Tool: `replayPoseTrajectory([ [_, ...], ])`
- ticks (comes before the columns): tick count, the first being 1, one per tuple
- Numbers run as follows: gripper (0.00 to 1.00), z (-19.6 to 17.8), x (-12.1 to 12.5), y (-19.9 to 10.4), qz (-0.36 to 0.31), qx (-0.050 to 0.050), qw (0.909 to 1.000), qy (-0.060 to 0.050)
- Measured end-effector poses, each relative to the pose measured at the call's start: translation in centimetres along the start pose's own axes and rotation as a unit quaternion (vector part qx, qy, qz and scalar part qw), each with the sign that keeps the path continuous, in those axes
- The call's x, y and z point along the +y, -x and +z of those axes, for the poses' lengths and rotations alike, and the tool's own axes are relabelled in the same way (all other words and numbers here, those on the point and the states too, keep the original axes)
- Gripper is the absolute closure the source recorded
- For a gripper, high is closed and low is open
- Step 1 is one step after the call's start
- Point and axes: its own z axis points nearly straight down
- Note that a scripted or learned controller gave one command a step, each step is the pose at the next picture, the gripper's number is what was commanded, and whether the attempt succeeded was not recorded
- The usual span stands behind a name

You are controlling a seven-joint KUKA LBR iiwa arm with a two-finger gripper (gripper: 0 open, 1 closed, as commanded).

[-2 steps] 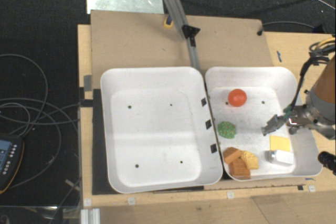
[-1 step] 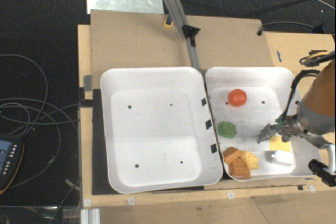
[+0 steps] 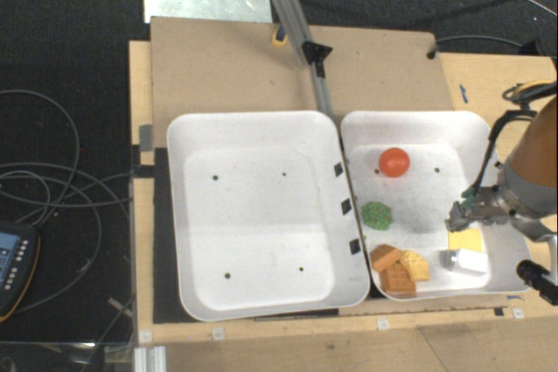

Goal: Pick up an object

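Note:
The right bin (image 3: 418,125) holds several objects. A red ball (image 3: 394,162) lies near its back. A green knobbly lump (image 3: 377,215) sits by its left wall. Two orange-brown blocks (image 3: 398,267) rest at the front edge. A yellow flat piece (image 3: 467,239) and a small white and grey object (image 3: 464,260) lie at the front right. My gripper (image 3: 465,211) reaches in from the right, low over the bin, just above the back edge of the yellow piece. I see nothing lifted off the bin floor.
The left bin (image 3: 253,213) stands beside the right one, with black clips (image 3: 346,206) along the shared wall. A grey slanted pole (image 3: 288,4) crosses the brown board behind the bins. The arm's body (image 3: 534,165) overhangs the right bin's right rim.

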Motion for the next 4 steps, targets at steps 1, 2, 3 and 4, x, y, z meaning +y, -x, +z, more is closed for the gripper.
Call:
replayPoseTrajectory([
  [1,1.00,-5.1,1.2,0.0,-0.002,-0.001,1.0000,0.002],
  [2,1.00,-10.0,1.4,0.0,-0.002,-0.001,1.0000,0.002],
  [3,1.00,-9.7,1.2,-5.2,-0.004,0.002,1.0000,-0.001],
  [4,1.00,-10.1,2.8,-10.0,-0.005,0.001,1.0000,0.000],
])
